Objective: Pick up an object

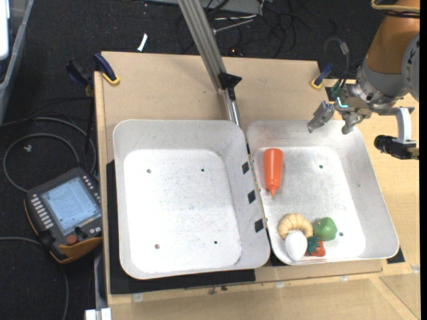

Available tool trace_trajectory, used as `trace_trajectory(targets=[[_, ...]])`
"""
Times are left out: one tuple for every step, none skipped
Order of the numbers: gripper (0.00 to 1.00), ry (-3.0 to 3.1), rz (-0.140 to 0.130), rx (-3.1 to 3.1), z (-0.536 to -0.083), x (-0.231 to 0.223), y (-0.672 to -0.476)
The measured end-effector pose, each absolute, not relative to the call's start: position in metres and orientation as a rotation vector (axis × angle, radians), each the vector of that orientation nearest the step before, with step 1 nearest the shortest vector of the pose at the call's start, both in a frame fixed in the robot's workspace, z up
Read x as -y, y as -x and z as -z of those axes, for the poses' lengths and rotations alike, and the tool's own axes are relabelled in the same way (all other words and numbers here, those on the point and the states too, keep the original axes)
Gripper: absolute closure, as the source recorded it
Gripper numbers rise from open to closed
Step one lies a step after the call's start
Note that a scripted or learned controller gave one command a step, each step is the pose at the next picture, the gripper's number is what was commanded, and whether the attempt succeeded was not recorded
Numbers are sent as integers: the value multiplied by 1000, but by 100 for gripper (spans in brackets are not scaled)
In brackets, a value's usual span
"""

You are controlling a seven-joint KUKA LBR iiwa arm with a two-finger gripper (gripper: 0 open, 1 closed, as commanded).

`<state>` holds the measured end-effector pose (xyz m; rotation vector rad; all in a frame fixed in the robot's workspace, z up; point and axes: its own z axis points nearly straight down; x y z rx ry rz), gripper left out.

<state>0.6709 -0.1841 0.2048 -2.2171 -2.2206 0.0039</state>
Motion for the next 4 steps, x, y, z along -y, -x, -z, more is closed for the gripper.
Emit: trace_trajectory(targets=[[0,2217,-1,2225,-208,184,-672],[0,2217,-5,2219,-148,179,-663],[0,2216,-5,2222,-94,178,-662],[100,2219,1,2228,-109,178,-664]])
